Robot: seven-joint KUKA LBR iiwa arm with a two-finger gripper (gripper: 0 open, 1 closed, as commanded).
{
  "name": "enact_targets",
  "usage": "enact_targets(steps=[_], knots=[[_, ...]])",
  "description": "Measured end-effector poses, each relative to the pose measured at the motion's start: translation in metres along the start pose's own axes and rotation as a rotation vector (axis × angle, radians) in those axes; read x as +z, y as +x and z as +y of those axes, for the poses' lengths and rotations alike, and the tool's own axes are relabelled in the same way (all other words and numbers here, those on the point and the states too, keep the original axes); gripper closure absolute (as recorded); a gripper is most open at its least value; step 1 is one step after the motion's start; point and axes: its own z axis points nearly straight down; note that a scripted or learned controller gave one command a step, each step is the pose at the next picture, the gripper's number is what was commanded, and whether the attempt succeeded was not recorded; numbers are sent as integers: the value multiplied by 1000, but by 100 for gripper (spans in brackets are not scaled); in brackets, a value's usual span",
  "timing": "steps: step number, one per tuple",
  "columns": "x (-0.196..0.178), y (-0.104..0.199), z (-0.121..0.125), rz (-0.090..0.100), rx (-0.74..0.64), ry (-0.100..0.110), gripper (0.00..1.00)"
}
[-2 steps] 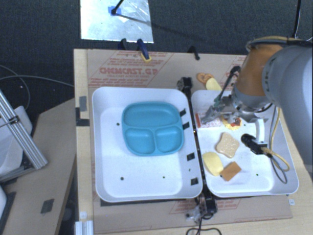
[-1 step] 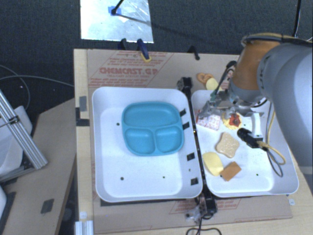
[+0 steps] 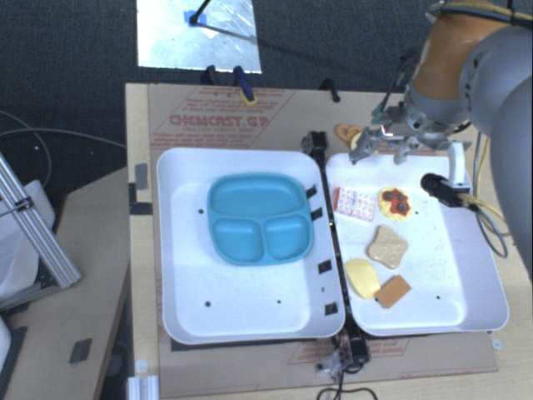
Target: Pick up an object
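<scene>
- Pincer [image 3: 381,150]: mine, hanging over the far rim of the right bin [image 3: 475,265]. Its fingers [image 3: 358,153] are spread, with nothing between them.
- Right bin, contents, all lying apart from my pincer:
  - red-and-white packet [image 3: 353,203], nearest the divider between the bins
  - small round piece with red topping [image 3: 395,202], just beside the packet
  - tan bread-like slice [image 3: 387,247], mid-bin
  - pale yellow piece [image 3: 362,277], touching the orange-brown block [image 3: 392,291] at the near end
- Left bin [image 3: 187,298], contents: one blue divided plate [image 3: 258,219] with three compartments, lying near the middle.
- Surroundings:
  - cardboard sheet [image 3: 225,115] with red lettering, under both bins
  - small tan item [image 3: 346,132] on the cardboard just beyond the right bin's far rim, close to my pincer's left finger
  - blue clamp [image 3: 243,82] at the cardboard's far edge
  - shiny square sheet [image 3: 198,23] behind the bench
</scene>
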Motion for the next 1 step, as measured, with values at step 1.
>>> enact_targets(steps=[1], knots=[[106, -20, -17, 4, 10, 11, 0]])
